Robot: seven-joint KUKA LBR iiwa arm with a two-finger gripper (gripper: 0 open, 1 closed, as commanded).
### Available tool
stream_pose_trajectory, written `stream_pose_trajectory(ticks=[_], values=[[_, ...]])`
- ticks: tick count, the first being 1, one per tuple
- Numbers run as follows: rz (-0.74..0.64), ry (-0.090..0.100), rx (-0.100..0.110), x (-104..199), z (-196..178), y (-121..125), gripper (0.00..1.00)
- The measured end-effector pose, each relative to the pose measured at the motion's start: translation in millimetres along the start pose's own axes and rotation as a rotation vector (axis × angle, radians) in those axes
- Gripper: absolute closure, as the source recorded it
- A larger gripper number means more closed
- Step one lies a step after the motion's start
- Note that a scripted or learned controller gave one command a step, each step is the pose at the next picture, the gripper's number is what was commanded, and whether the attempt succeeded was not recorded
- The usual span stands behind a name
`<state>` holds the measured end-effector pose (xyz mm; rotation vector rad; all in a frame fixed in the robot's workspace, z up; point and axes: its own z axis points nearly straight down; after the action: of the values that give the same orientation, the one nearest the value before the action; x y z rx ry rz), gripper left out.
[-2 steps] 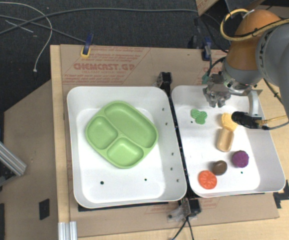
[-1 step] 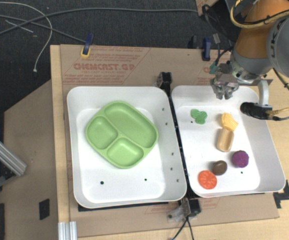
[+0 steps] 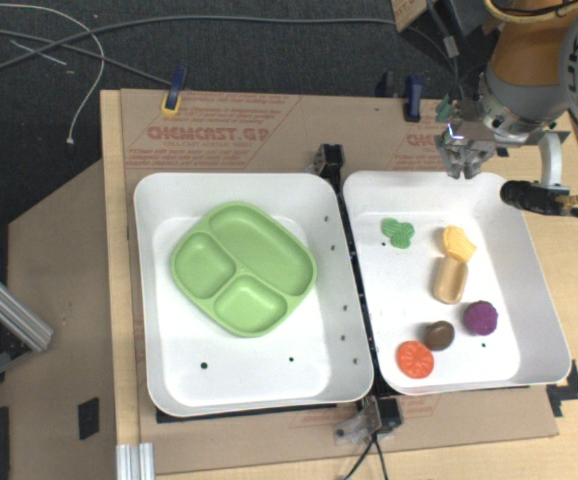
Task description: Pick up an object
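While one green plate (image 3: 244, 266) fills the left bin (image 3: 159, 368), five toys sit right

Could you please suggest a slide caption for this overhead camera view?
Hand above right bin's far rim; six small toys inside, green tray in left bin.

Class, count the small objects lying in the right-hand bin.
6: green piece far left, yellow piece, tan cylinder below it, purple ball, brown piece, orange piece nearest.

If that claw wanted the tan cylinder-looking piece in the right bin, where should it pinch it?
Probably across the middle of the tan cylinder, coming straight down. It lies on its side, so its long curved flanks are free, while the yellow piece crowds its upper end.
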<state>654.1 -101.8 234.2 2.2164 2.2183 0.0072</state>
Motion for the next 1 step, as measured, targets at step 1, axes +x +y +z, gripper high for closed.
stream_pose_trajectory(ticks=[1], values=[[-0.005,0.003,0.009,63.0,1.8,-11.3,1.00]])
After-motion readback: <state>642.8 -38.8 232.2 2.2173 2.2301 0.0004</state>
